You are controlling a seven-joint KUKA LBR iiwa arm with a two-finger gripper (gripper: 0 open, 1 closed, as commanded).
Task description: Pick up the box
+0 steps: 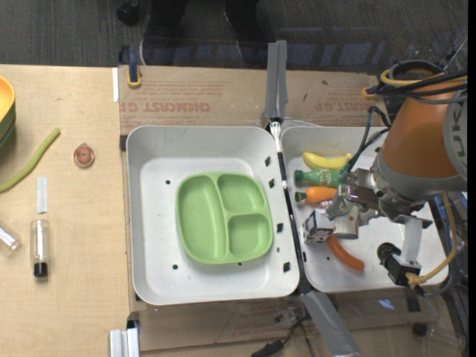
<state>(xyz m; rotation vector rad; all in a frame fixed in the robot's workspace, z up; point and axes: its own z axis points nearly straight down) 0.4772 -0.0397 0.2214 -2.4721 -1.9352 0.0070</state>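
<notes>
Pale wooden bench [74, 222] and brown cardboard backing [201, 99] are carrying two shallow white plastic bins side by side. Lying centred in the left bin [141, 199], a smooth light-green three-compartment plastic tray [223, 216] is sitting flat. Taking this tray as landmark, the right bin [327, 277] is lying just beyond the tray's right edge and is holding the loose items, presumably gathered there so the arm can reach them. Within it are resting a glossy yellow banana [326, 160], a green bottle [320, 176], an orange carrot-shaped piece [320, 195] and an elongated orange-red piece [346, 255]. A small greyish box with a dark face [318, 233], taken to be the task's object, is lying right of the tray, between the carrot-shaped piece and the orange-red piece. The grey arm's metal two-finger gripper [343, 208] is hovering just beyond the box, further from the tray. Whether it is spread or clenched cannot be told; nothing is visibly held.
</notes>
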